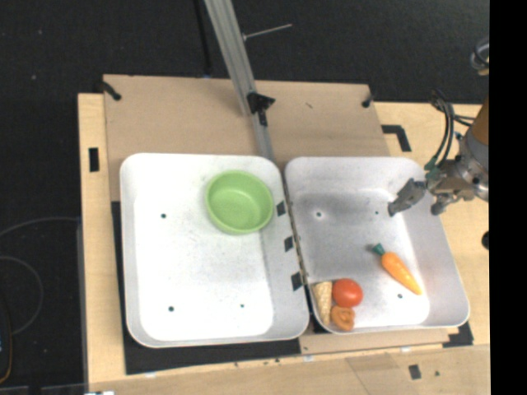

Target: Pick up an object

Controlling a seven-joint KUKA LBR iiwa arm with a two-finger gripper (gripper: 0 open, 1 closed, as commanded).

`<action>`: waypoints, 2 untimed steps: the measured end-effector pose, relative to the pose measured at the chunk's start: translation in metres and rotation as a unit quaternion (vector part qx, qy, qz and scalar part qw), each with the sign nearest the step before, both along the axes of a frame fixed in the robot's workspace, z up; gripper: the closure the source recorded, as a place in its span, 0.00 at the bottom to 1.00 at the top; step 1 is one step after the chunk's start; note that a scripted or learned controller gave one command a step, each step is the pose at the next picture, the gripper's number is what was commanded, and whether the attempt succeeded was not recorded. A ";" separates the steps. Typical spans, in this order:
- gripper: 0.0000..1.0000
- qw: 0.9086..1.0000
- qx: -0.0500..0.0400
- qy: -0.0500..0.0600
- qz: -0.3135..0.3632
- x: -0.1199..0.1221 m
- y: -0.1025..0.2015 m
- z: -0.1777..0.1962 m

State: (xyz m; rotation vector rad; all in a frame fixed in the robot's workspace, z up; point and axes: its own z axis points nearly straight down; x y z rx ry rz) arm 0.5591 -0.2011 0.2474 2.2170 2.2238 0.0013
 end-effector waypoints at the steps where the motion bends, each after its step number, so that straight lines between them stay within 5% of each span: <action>1: 0.00 1.000 0.000 0.000 0.000 0.000 0.000 0.000; 2: 0.00 1.000 -0.001 0.002 -0.002 -0.003 -0.005 -0.043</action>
